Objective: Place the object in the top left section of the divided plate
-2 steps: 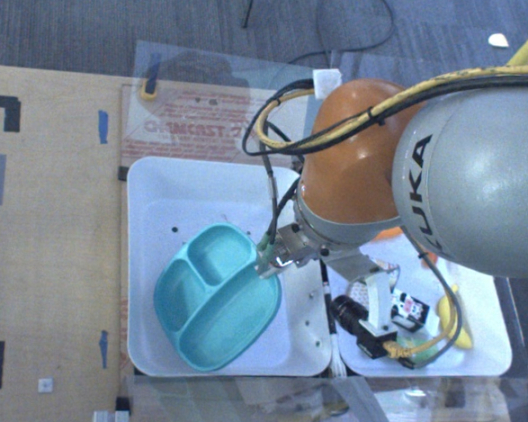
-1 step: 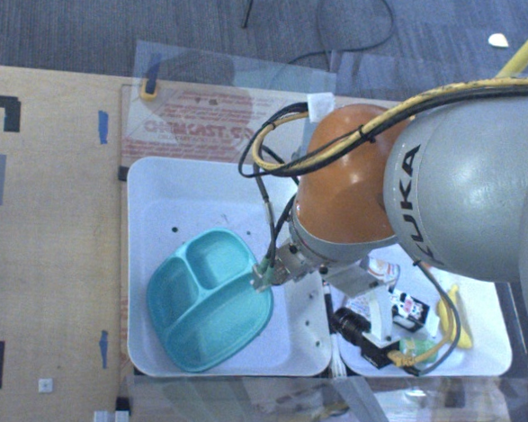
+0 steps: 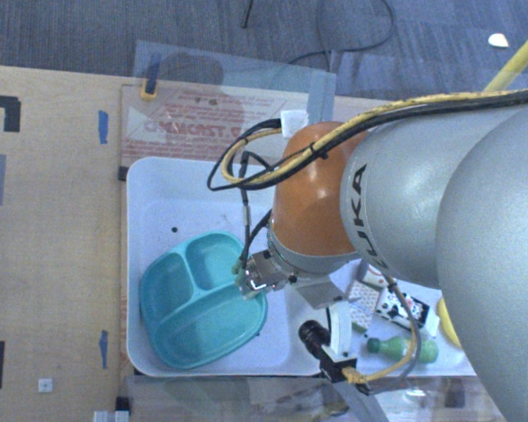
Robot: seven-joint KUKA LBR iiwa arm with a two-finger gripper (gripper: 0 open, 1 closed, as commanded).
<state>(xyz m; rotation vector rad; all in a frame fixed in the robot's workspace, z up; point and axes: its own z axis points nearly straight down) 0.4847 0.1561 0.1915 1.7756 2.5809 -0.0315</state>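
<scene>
1. Arm [image 3: 444, 218] bulks over right bin [image 3: 361, 370] nr the lens, orange band above wrist
2. Gripper [image 3: 257, 282] sits at plate [image 3: 199, 300] right rim; can't tell finger state or any object held
3. Green bottle [image 3: 403, 348] lies in right bin, maybe the object
4. Advice: centre over top-left section, go low, release gently

Robot arm [image 3: 445, 200]: smooth, rounded light-grey casing with dark "KUKA" lettering [image 3: 361, 217] running down the link. Orange band [image 3: 310, 191], bulbous and glossy, above a grey wrist flange [image 3: 283, 257]. Black and yellow cables [image 3: 249, 164] loop along the casing; a yellow-tipped black cable [image 3: 343, 364] trails at the near side.
</scene>
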